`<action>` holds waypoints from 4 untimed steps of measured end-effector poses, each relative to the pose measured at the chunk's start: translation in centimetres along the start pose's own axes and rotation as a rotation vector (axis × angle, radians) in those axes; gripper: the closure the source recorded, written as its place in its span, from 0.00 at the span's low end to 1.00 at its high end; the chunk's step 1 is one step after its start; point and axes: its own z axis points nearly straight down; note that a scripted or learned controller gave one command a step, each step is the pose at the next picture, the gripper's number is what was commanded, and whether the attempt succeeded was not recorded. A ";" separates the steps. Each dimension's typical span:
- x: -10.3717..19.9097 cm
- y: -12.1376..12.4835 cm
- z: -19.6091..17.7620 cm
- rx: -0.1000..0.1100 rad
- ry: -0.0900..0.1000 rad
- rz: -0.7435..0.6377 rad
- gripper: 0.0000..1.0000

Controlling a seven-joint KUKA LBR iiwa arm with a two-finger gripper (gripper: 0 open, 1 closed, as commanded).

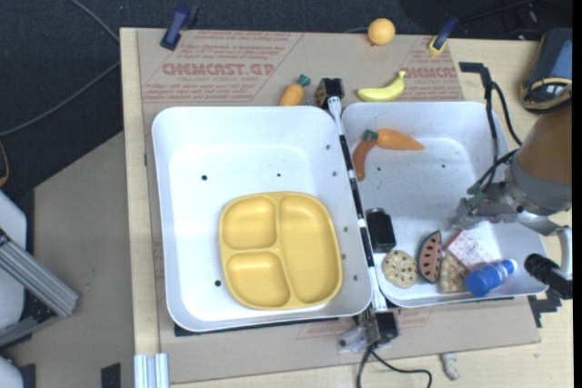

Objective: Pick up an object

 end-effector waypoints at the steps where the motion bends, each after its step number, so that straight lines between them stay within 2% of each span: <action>1: 7.3 5.4 -5.8 0.000 0.002 -0.004 1.00; 2: 13.9 15.7 -9.1 0.000 0.002 -0.004 1.00; 3: 11.1 7.2 -9.0 0.002 0.000 -0.001 1.00; 4: 17.8 15.7 -9.0 0.000 0.001 -0.004 1.00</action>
